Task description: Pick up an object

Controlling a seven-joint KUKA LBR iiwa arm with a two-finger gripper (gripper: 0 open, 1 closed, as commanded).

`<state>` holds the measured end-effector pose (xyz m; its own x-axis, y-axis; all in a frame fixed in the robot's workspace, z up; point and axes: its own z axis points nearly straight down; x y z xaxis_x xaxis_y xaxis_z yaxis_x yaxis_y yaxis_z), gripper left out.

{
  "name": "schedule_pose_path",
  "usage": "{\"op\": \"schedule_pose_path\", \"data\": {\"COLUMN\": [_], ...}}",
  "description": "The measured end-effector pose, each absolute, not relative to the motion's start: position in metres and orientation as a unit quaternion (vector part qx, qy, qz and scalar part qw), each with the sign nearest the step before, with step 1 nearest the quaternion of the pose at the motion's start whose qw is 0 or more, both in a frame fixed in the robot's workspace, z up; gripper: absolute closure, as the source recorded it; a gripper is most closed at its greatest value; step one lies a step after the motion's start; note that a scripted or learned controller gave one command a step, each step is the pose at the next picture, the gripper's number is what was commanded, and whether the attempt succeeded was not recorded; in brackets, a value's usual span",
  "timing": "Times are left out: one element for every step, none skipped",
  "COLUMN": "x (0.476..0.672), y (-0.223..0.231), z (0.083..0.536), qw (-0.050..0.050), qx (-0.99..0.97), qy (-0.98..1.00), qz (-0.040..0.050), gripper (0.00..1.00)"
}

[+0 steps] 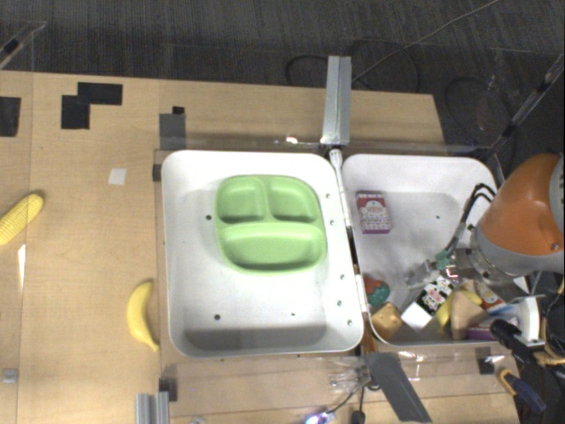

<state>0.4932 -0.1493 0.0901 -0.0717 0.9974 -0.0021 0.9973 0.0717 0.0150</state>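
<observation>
The right bin (415, 184) holds a pile of small objects in its near right corner. Among them are a white block (416, 315), a yellow piece (463, 308), a tan round item (386, 321), a red and green item (377, 287) and a black-and-white piece (432, 296). A pink and white packet (373, 212) lies apart near the bin's left wall. My gripper (444, 272) is low over the pile, just above the black-and-white piece. The grey wrist and orange band (527, 212) rise behind it to the right. Nothing is seen lifted.
The left bin (190, 237) carries a green divided plate (268, 222). Outside the bins, a banana (140, 314) and a corn cob (19, 218) lie on the wooden bench at the left. A metal post (337, 100) stands between the bins at the back.
</observation>
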Motion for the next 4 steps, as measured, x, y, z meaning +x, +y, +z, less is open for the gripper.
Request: {"op": "schedule_pose_path", "data": {"x": [0.497,0.588,0.505,0.506], "y": [-0.148,-0.100,-0.130,-0.130], "z": [0.103,0.090,0.092,0.091], "qw": [0.009,0.007,0.009,0.011], "qx": [0.680,0.625,0.462,0.462], "qy": [0.733,0.781,0.887,0.887], "qz": [0.0081,0.0051,0.0021,0.0026], "gripper": [1.00,1.00,1.00,0.00]}}
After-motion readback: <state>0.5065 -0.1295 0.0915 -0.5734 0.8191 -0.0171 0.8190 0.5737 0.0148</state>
